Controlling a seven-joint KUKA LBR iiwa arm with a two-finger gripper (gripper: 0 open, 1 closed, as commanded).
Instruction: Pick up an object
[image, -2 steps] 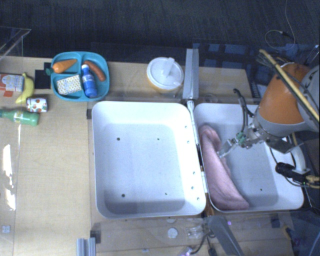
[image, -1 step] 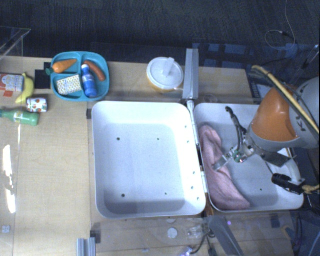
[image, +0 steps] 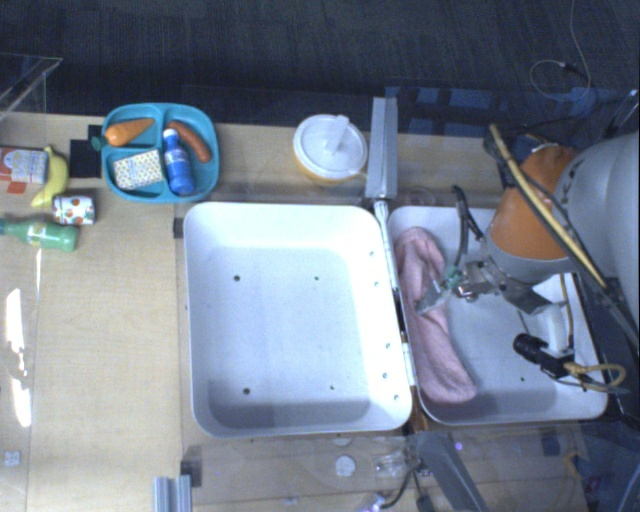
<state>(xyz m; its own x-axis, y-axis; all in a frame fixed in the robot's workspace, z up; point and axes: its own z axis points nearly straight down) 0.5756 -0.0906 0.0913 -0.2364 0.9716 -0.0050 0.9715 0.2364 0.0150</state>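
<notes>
The arm (image: 545, 215) is reaching in from the right side and is hanging over the right bin (image: 500, 395). Its gripper (image: 432, 297) is pointing to the left and is standing at the edge of the pink cloth (image: 432, 320), which is lying along the left wall of this bin, from near the top corner down to near the bottom one. The two thin fingers (image: 441, 285) are looking spread a little, and their tips are touching the cloth or are just above it; I cannot tell which. No fold of cloth is showing between them, so I am not judging that it is holding anything.

The step in hand, as I judge it, is the closing on the cloth. To do it well, the fingers should be going down into the soft body of the cloth, not only to its border (a thin edge is slipping out easily), and they should be closing on a raised fold near the middle. The cloth is lying close against the bin wall, so the left finger is needing room there. After closing, a slow and straight lift is better, because a long cloth is dragging and can be pulled out.

The left bin (image: 290, 410) is playing no part now.
</notes>
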